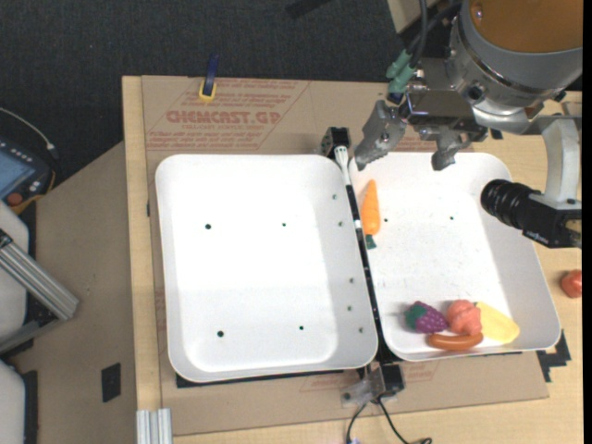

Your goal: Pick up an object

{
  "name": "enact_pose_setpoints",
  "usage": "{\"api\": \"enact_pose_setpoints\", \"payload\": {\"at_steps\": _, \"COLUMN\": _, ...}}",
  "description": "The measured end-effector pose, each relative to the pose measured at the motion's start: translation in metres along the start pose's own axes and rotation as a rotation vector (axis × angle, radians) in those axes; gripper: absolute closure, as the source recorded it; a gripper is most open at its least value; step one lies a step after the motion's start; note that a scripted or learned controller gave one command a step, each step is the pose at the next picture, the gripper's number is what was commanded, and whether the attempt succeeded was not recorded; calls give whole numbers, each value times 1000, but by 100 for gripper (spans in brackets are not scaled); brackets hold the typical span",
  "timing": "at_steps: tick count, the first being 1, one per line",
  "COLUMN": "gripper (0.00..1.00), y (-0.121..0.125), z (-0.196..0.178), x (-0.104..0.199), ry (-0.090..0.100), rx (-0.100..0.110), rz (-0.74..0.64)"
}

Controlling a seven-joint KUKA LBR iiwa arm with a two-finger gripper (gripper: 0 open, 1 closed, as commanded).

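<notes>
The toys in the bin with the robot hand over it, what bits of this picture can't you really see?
- Toy pile, camera view: the purple, orange-red and yellow pieces overlap, so their full shapes are hidden.
- Carrot: its green end sits against the bin wall, too small to make out.
- Gripper: the arm's body covers its top.
- Orange thing on the bench: too small to tell what it is.

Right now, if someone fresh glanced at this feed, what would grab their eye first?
Probably the gripper, hanging open over the far edge of the right bin with nothing between its fingers. Next, the orange carrot lying alone against that bin's left wall. Then the bright cluster in its near corner: purple grapes, a red-orange fruit, a yellow piece and a red chili.
</notes>
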State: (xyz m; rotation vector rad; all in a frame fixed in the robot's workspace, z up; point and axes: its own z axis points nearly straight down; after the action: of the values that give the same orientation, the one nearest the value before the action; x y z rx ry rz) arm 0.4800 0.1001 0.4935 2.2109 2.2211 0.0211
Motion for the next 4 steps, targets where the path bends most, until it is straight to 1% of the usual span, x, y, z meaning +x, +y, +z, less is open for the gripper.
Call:
{"api": "enact_pose_setpoints", "payload": {"at_steps": 1, "gripper": 0, "y": 0, "z": -44, "x": 49, "ry": -1, "rx": 7, "rz": -1}}
{"api": "enact_pose_setpoints", "payload": {"at_steps": 2, "gripper": 0, "y": 0, "z": -41, "x": 85, "ry": -2, "rx": 11, "rz": 0}}
{"api": "enact_pose_setpoints", "payload": {"at_steps": 3, "gripper": 0, "y": 0, "z": -41, "x": 108, "ry": -2, "rx": 11, "rz": 2}}
{"api": "enact_pose_setpoints", "payload": {"at_steps": 4, "gripper": 100, "y": 1, "z": -52, "x": 108, "ry": 0, "rx": 6, "rz": 3}}
